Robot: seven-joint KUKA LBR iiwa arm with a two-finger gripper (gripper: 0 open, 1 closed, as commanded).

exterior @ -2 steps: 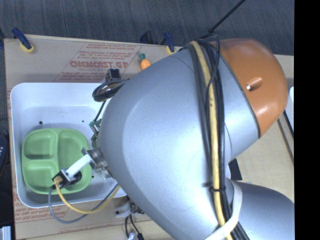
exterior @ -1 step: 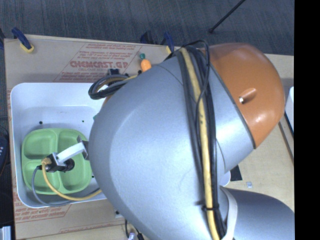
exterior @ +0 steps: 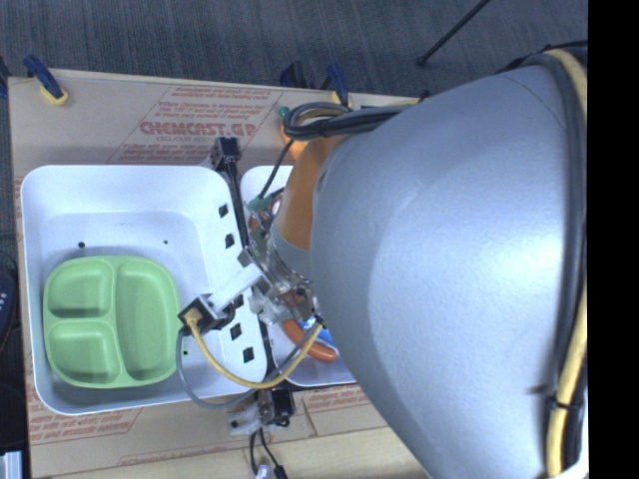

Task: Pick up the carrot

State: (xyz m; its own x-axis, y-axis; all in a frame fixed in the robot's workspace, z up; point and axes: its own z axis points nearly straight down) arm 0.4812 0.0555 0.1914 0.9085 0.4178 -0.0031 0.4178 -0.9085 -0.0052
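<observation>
An orange carrot (exterior: 308, 337) lies in the right bin (exterior: 262, 183), near that bin's front left corner. Part of it is covered by the arm and something blue beside it. My gripper (exterior: 278, 299) hangs low over the same corner, right above and slightly left of the carrot's visible end. The big grey arm (exterior: 449, 267) with its orange band (exterior: 300, 203) hides most of the right bin.
A green divided plate (exterior: 110, 319) rests in the left bin (exterior: 120, 193), towards its front left. A yellow cable (exterior: 225, 369) loops from the wrist over the wall between the two bins. Cardboard lines the bench around the bins.
</observation>
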